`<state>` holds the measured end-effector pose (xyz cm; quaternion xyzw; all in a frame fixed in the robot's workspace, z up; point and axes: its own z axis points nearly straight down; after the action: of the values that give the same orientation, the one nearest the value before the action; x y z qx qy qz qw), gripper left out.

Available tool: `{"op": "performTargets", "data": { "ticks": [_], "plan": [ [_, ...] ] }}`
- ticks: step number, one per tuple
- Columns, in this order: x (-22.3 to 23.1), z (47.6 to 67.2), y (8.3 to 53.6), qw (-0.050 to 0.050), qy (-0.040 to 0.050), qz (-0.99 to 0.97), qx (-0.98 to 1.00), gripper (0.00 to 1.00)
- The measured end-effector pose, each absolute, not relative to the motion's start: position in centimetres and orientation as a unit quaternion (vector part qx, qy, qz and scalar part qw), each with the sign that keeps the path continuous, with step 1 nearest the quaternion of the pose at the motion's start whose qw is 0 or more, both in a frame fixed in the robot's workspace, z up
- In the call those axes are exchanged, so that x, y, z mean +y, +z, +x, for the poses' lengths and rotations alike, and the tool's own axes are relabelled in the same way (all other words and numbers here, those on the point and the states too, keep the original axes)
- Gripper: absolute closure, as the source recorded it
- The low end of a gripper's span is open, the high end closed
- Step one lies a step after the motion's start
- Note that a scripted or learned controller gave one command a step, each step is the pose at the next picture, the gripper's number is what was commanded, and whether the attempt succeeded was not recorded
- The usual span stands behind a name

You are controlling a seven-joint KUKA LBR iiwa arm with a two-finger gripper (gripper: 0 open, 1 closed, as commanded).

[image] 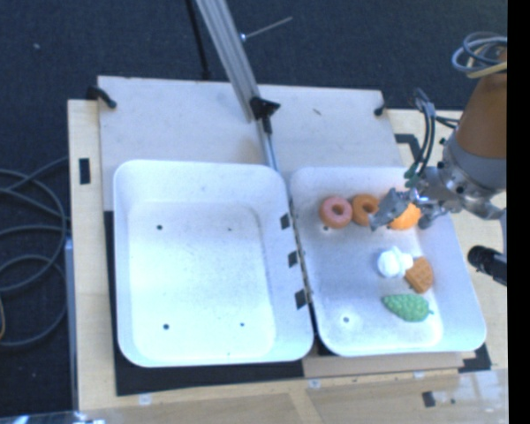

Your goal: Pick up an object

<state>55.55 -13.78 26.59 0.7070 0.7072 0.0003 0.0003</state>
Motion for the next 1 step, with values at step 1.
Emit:
{"op": "performTargets", "data": {
  "ticks": [1],
  "plan": [
    [-12.10, 58.80, 30.14, 0.001, 0.0011, 0.707, 0.708, 0.00]
  ]
}}
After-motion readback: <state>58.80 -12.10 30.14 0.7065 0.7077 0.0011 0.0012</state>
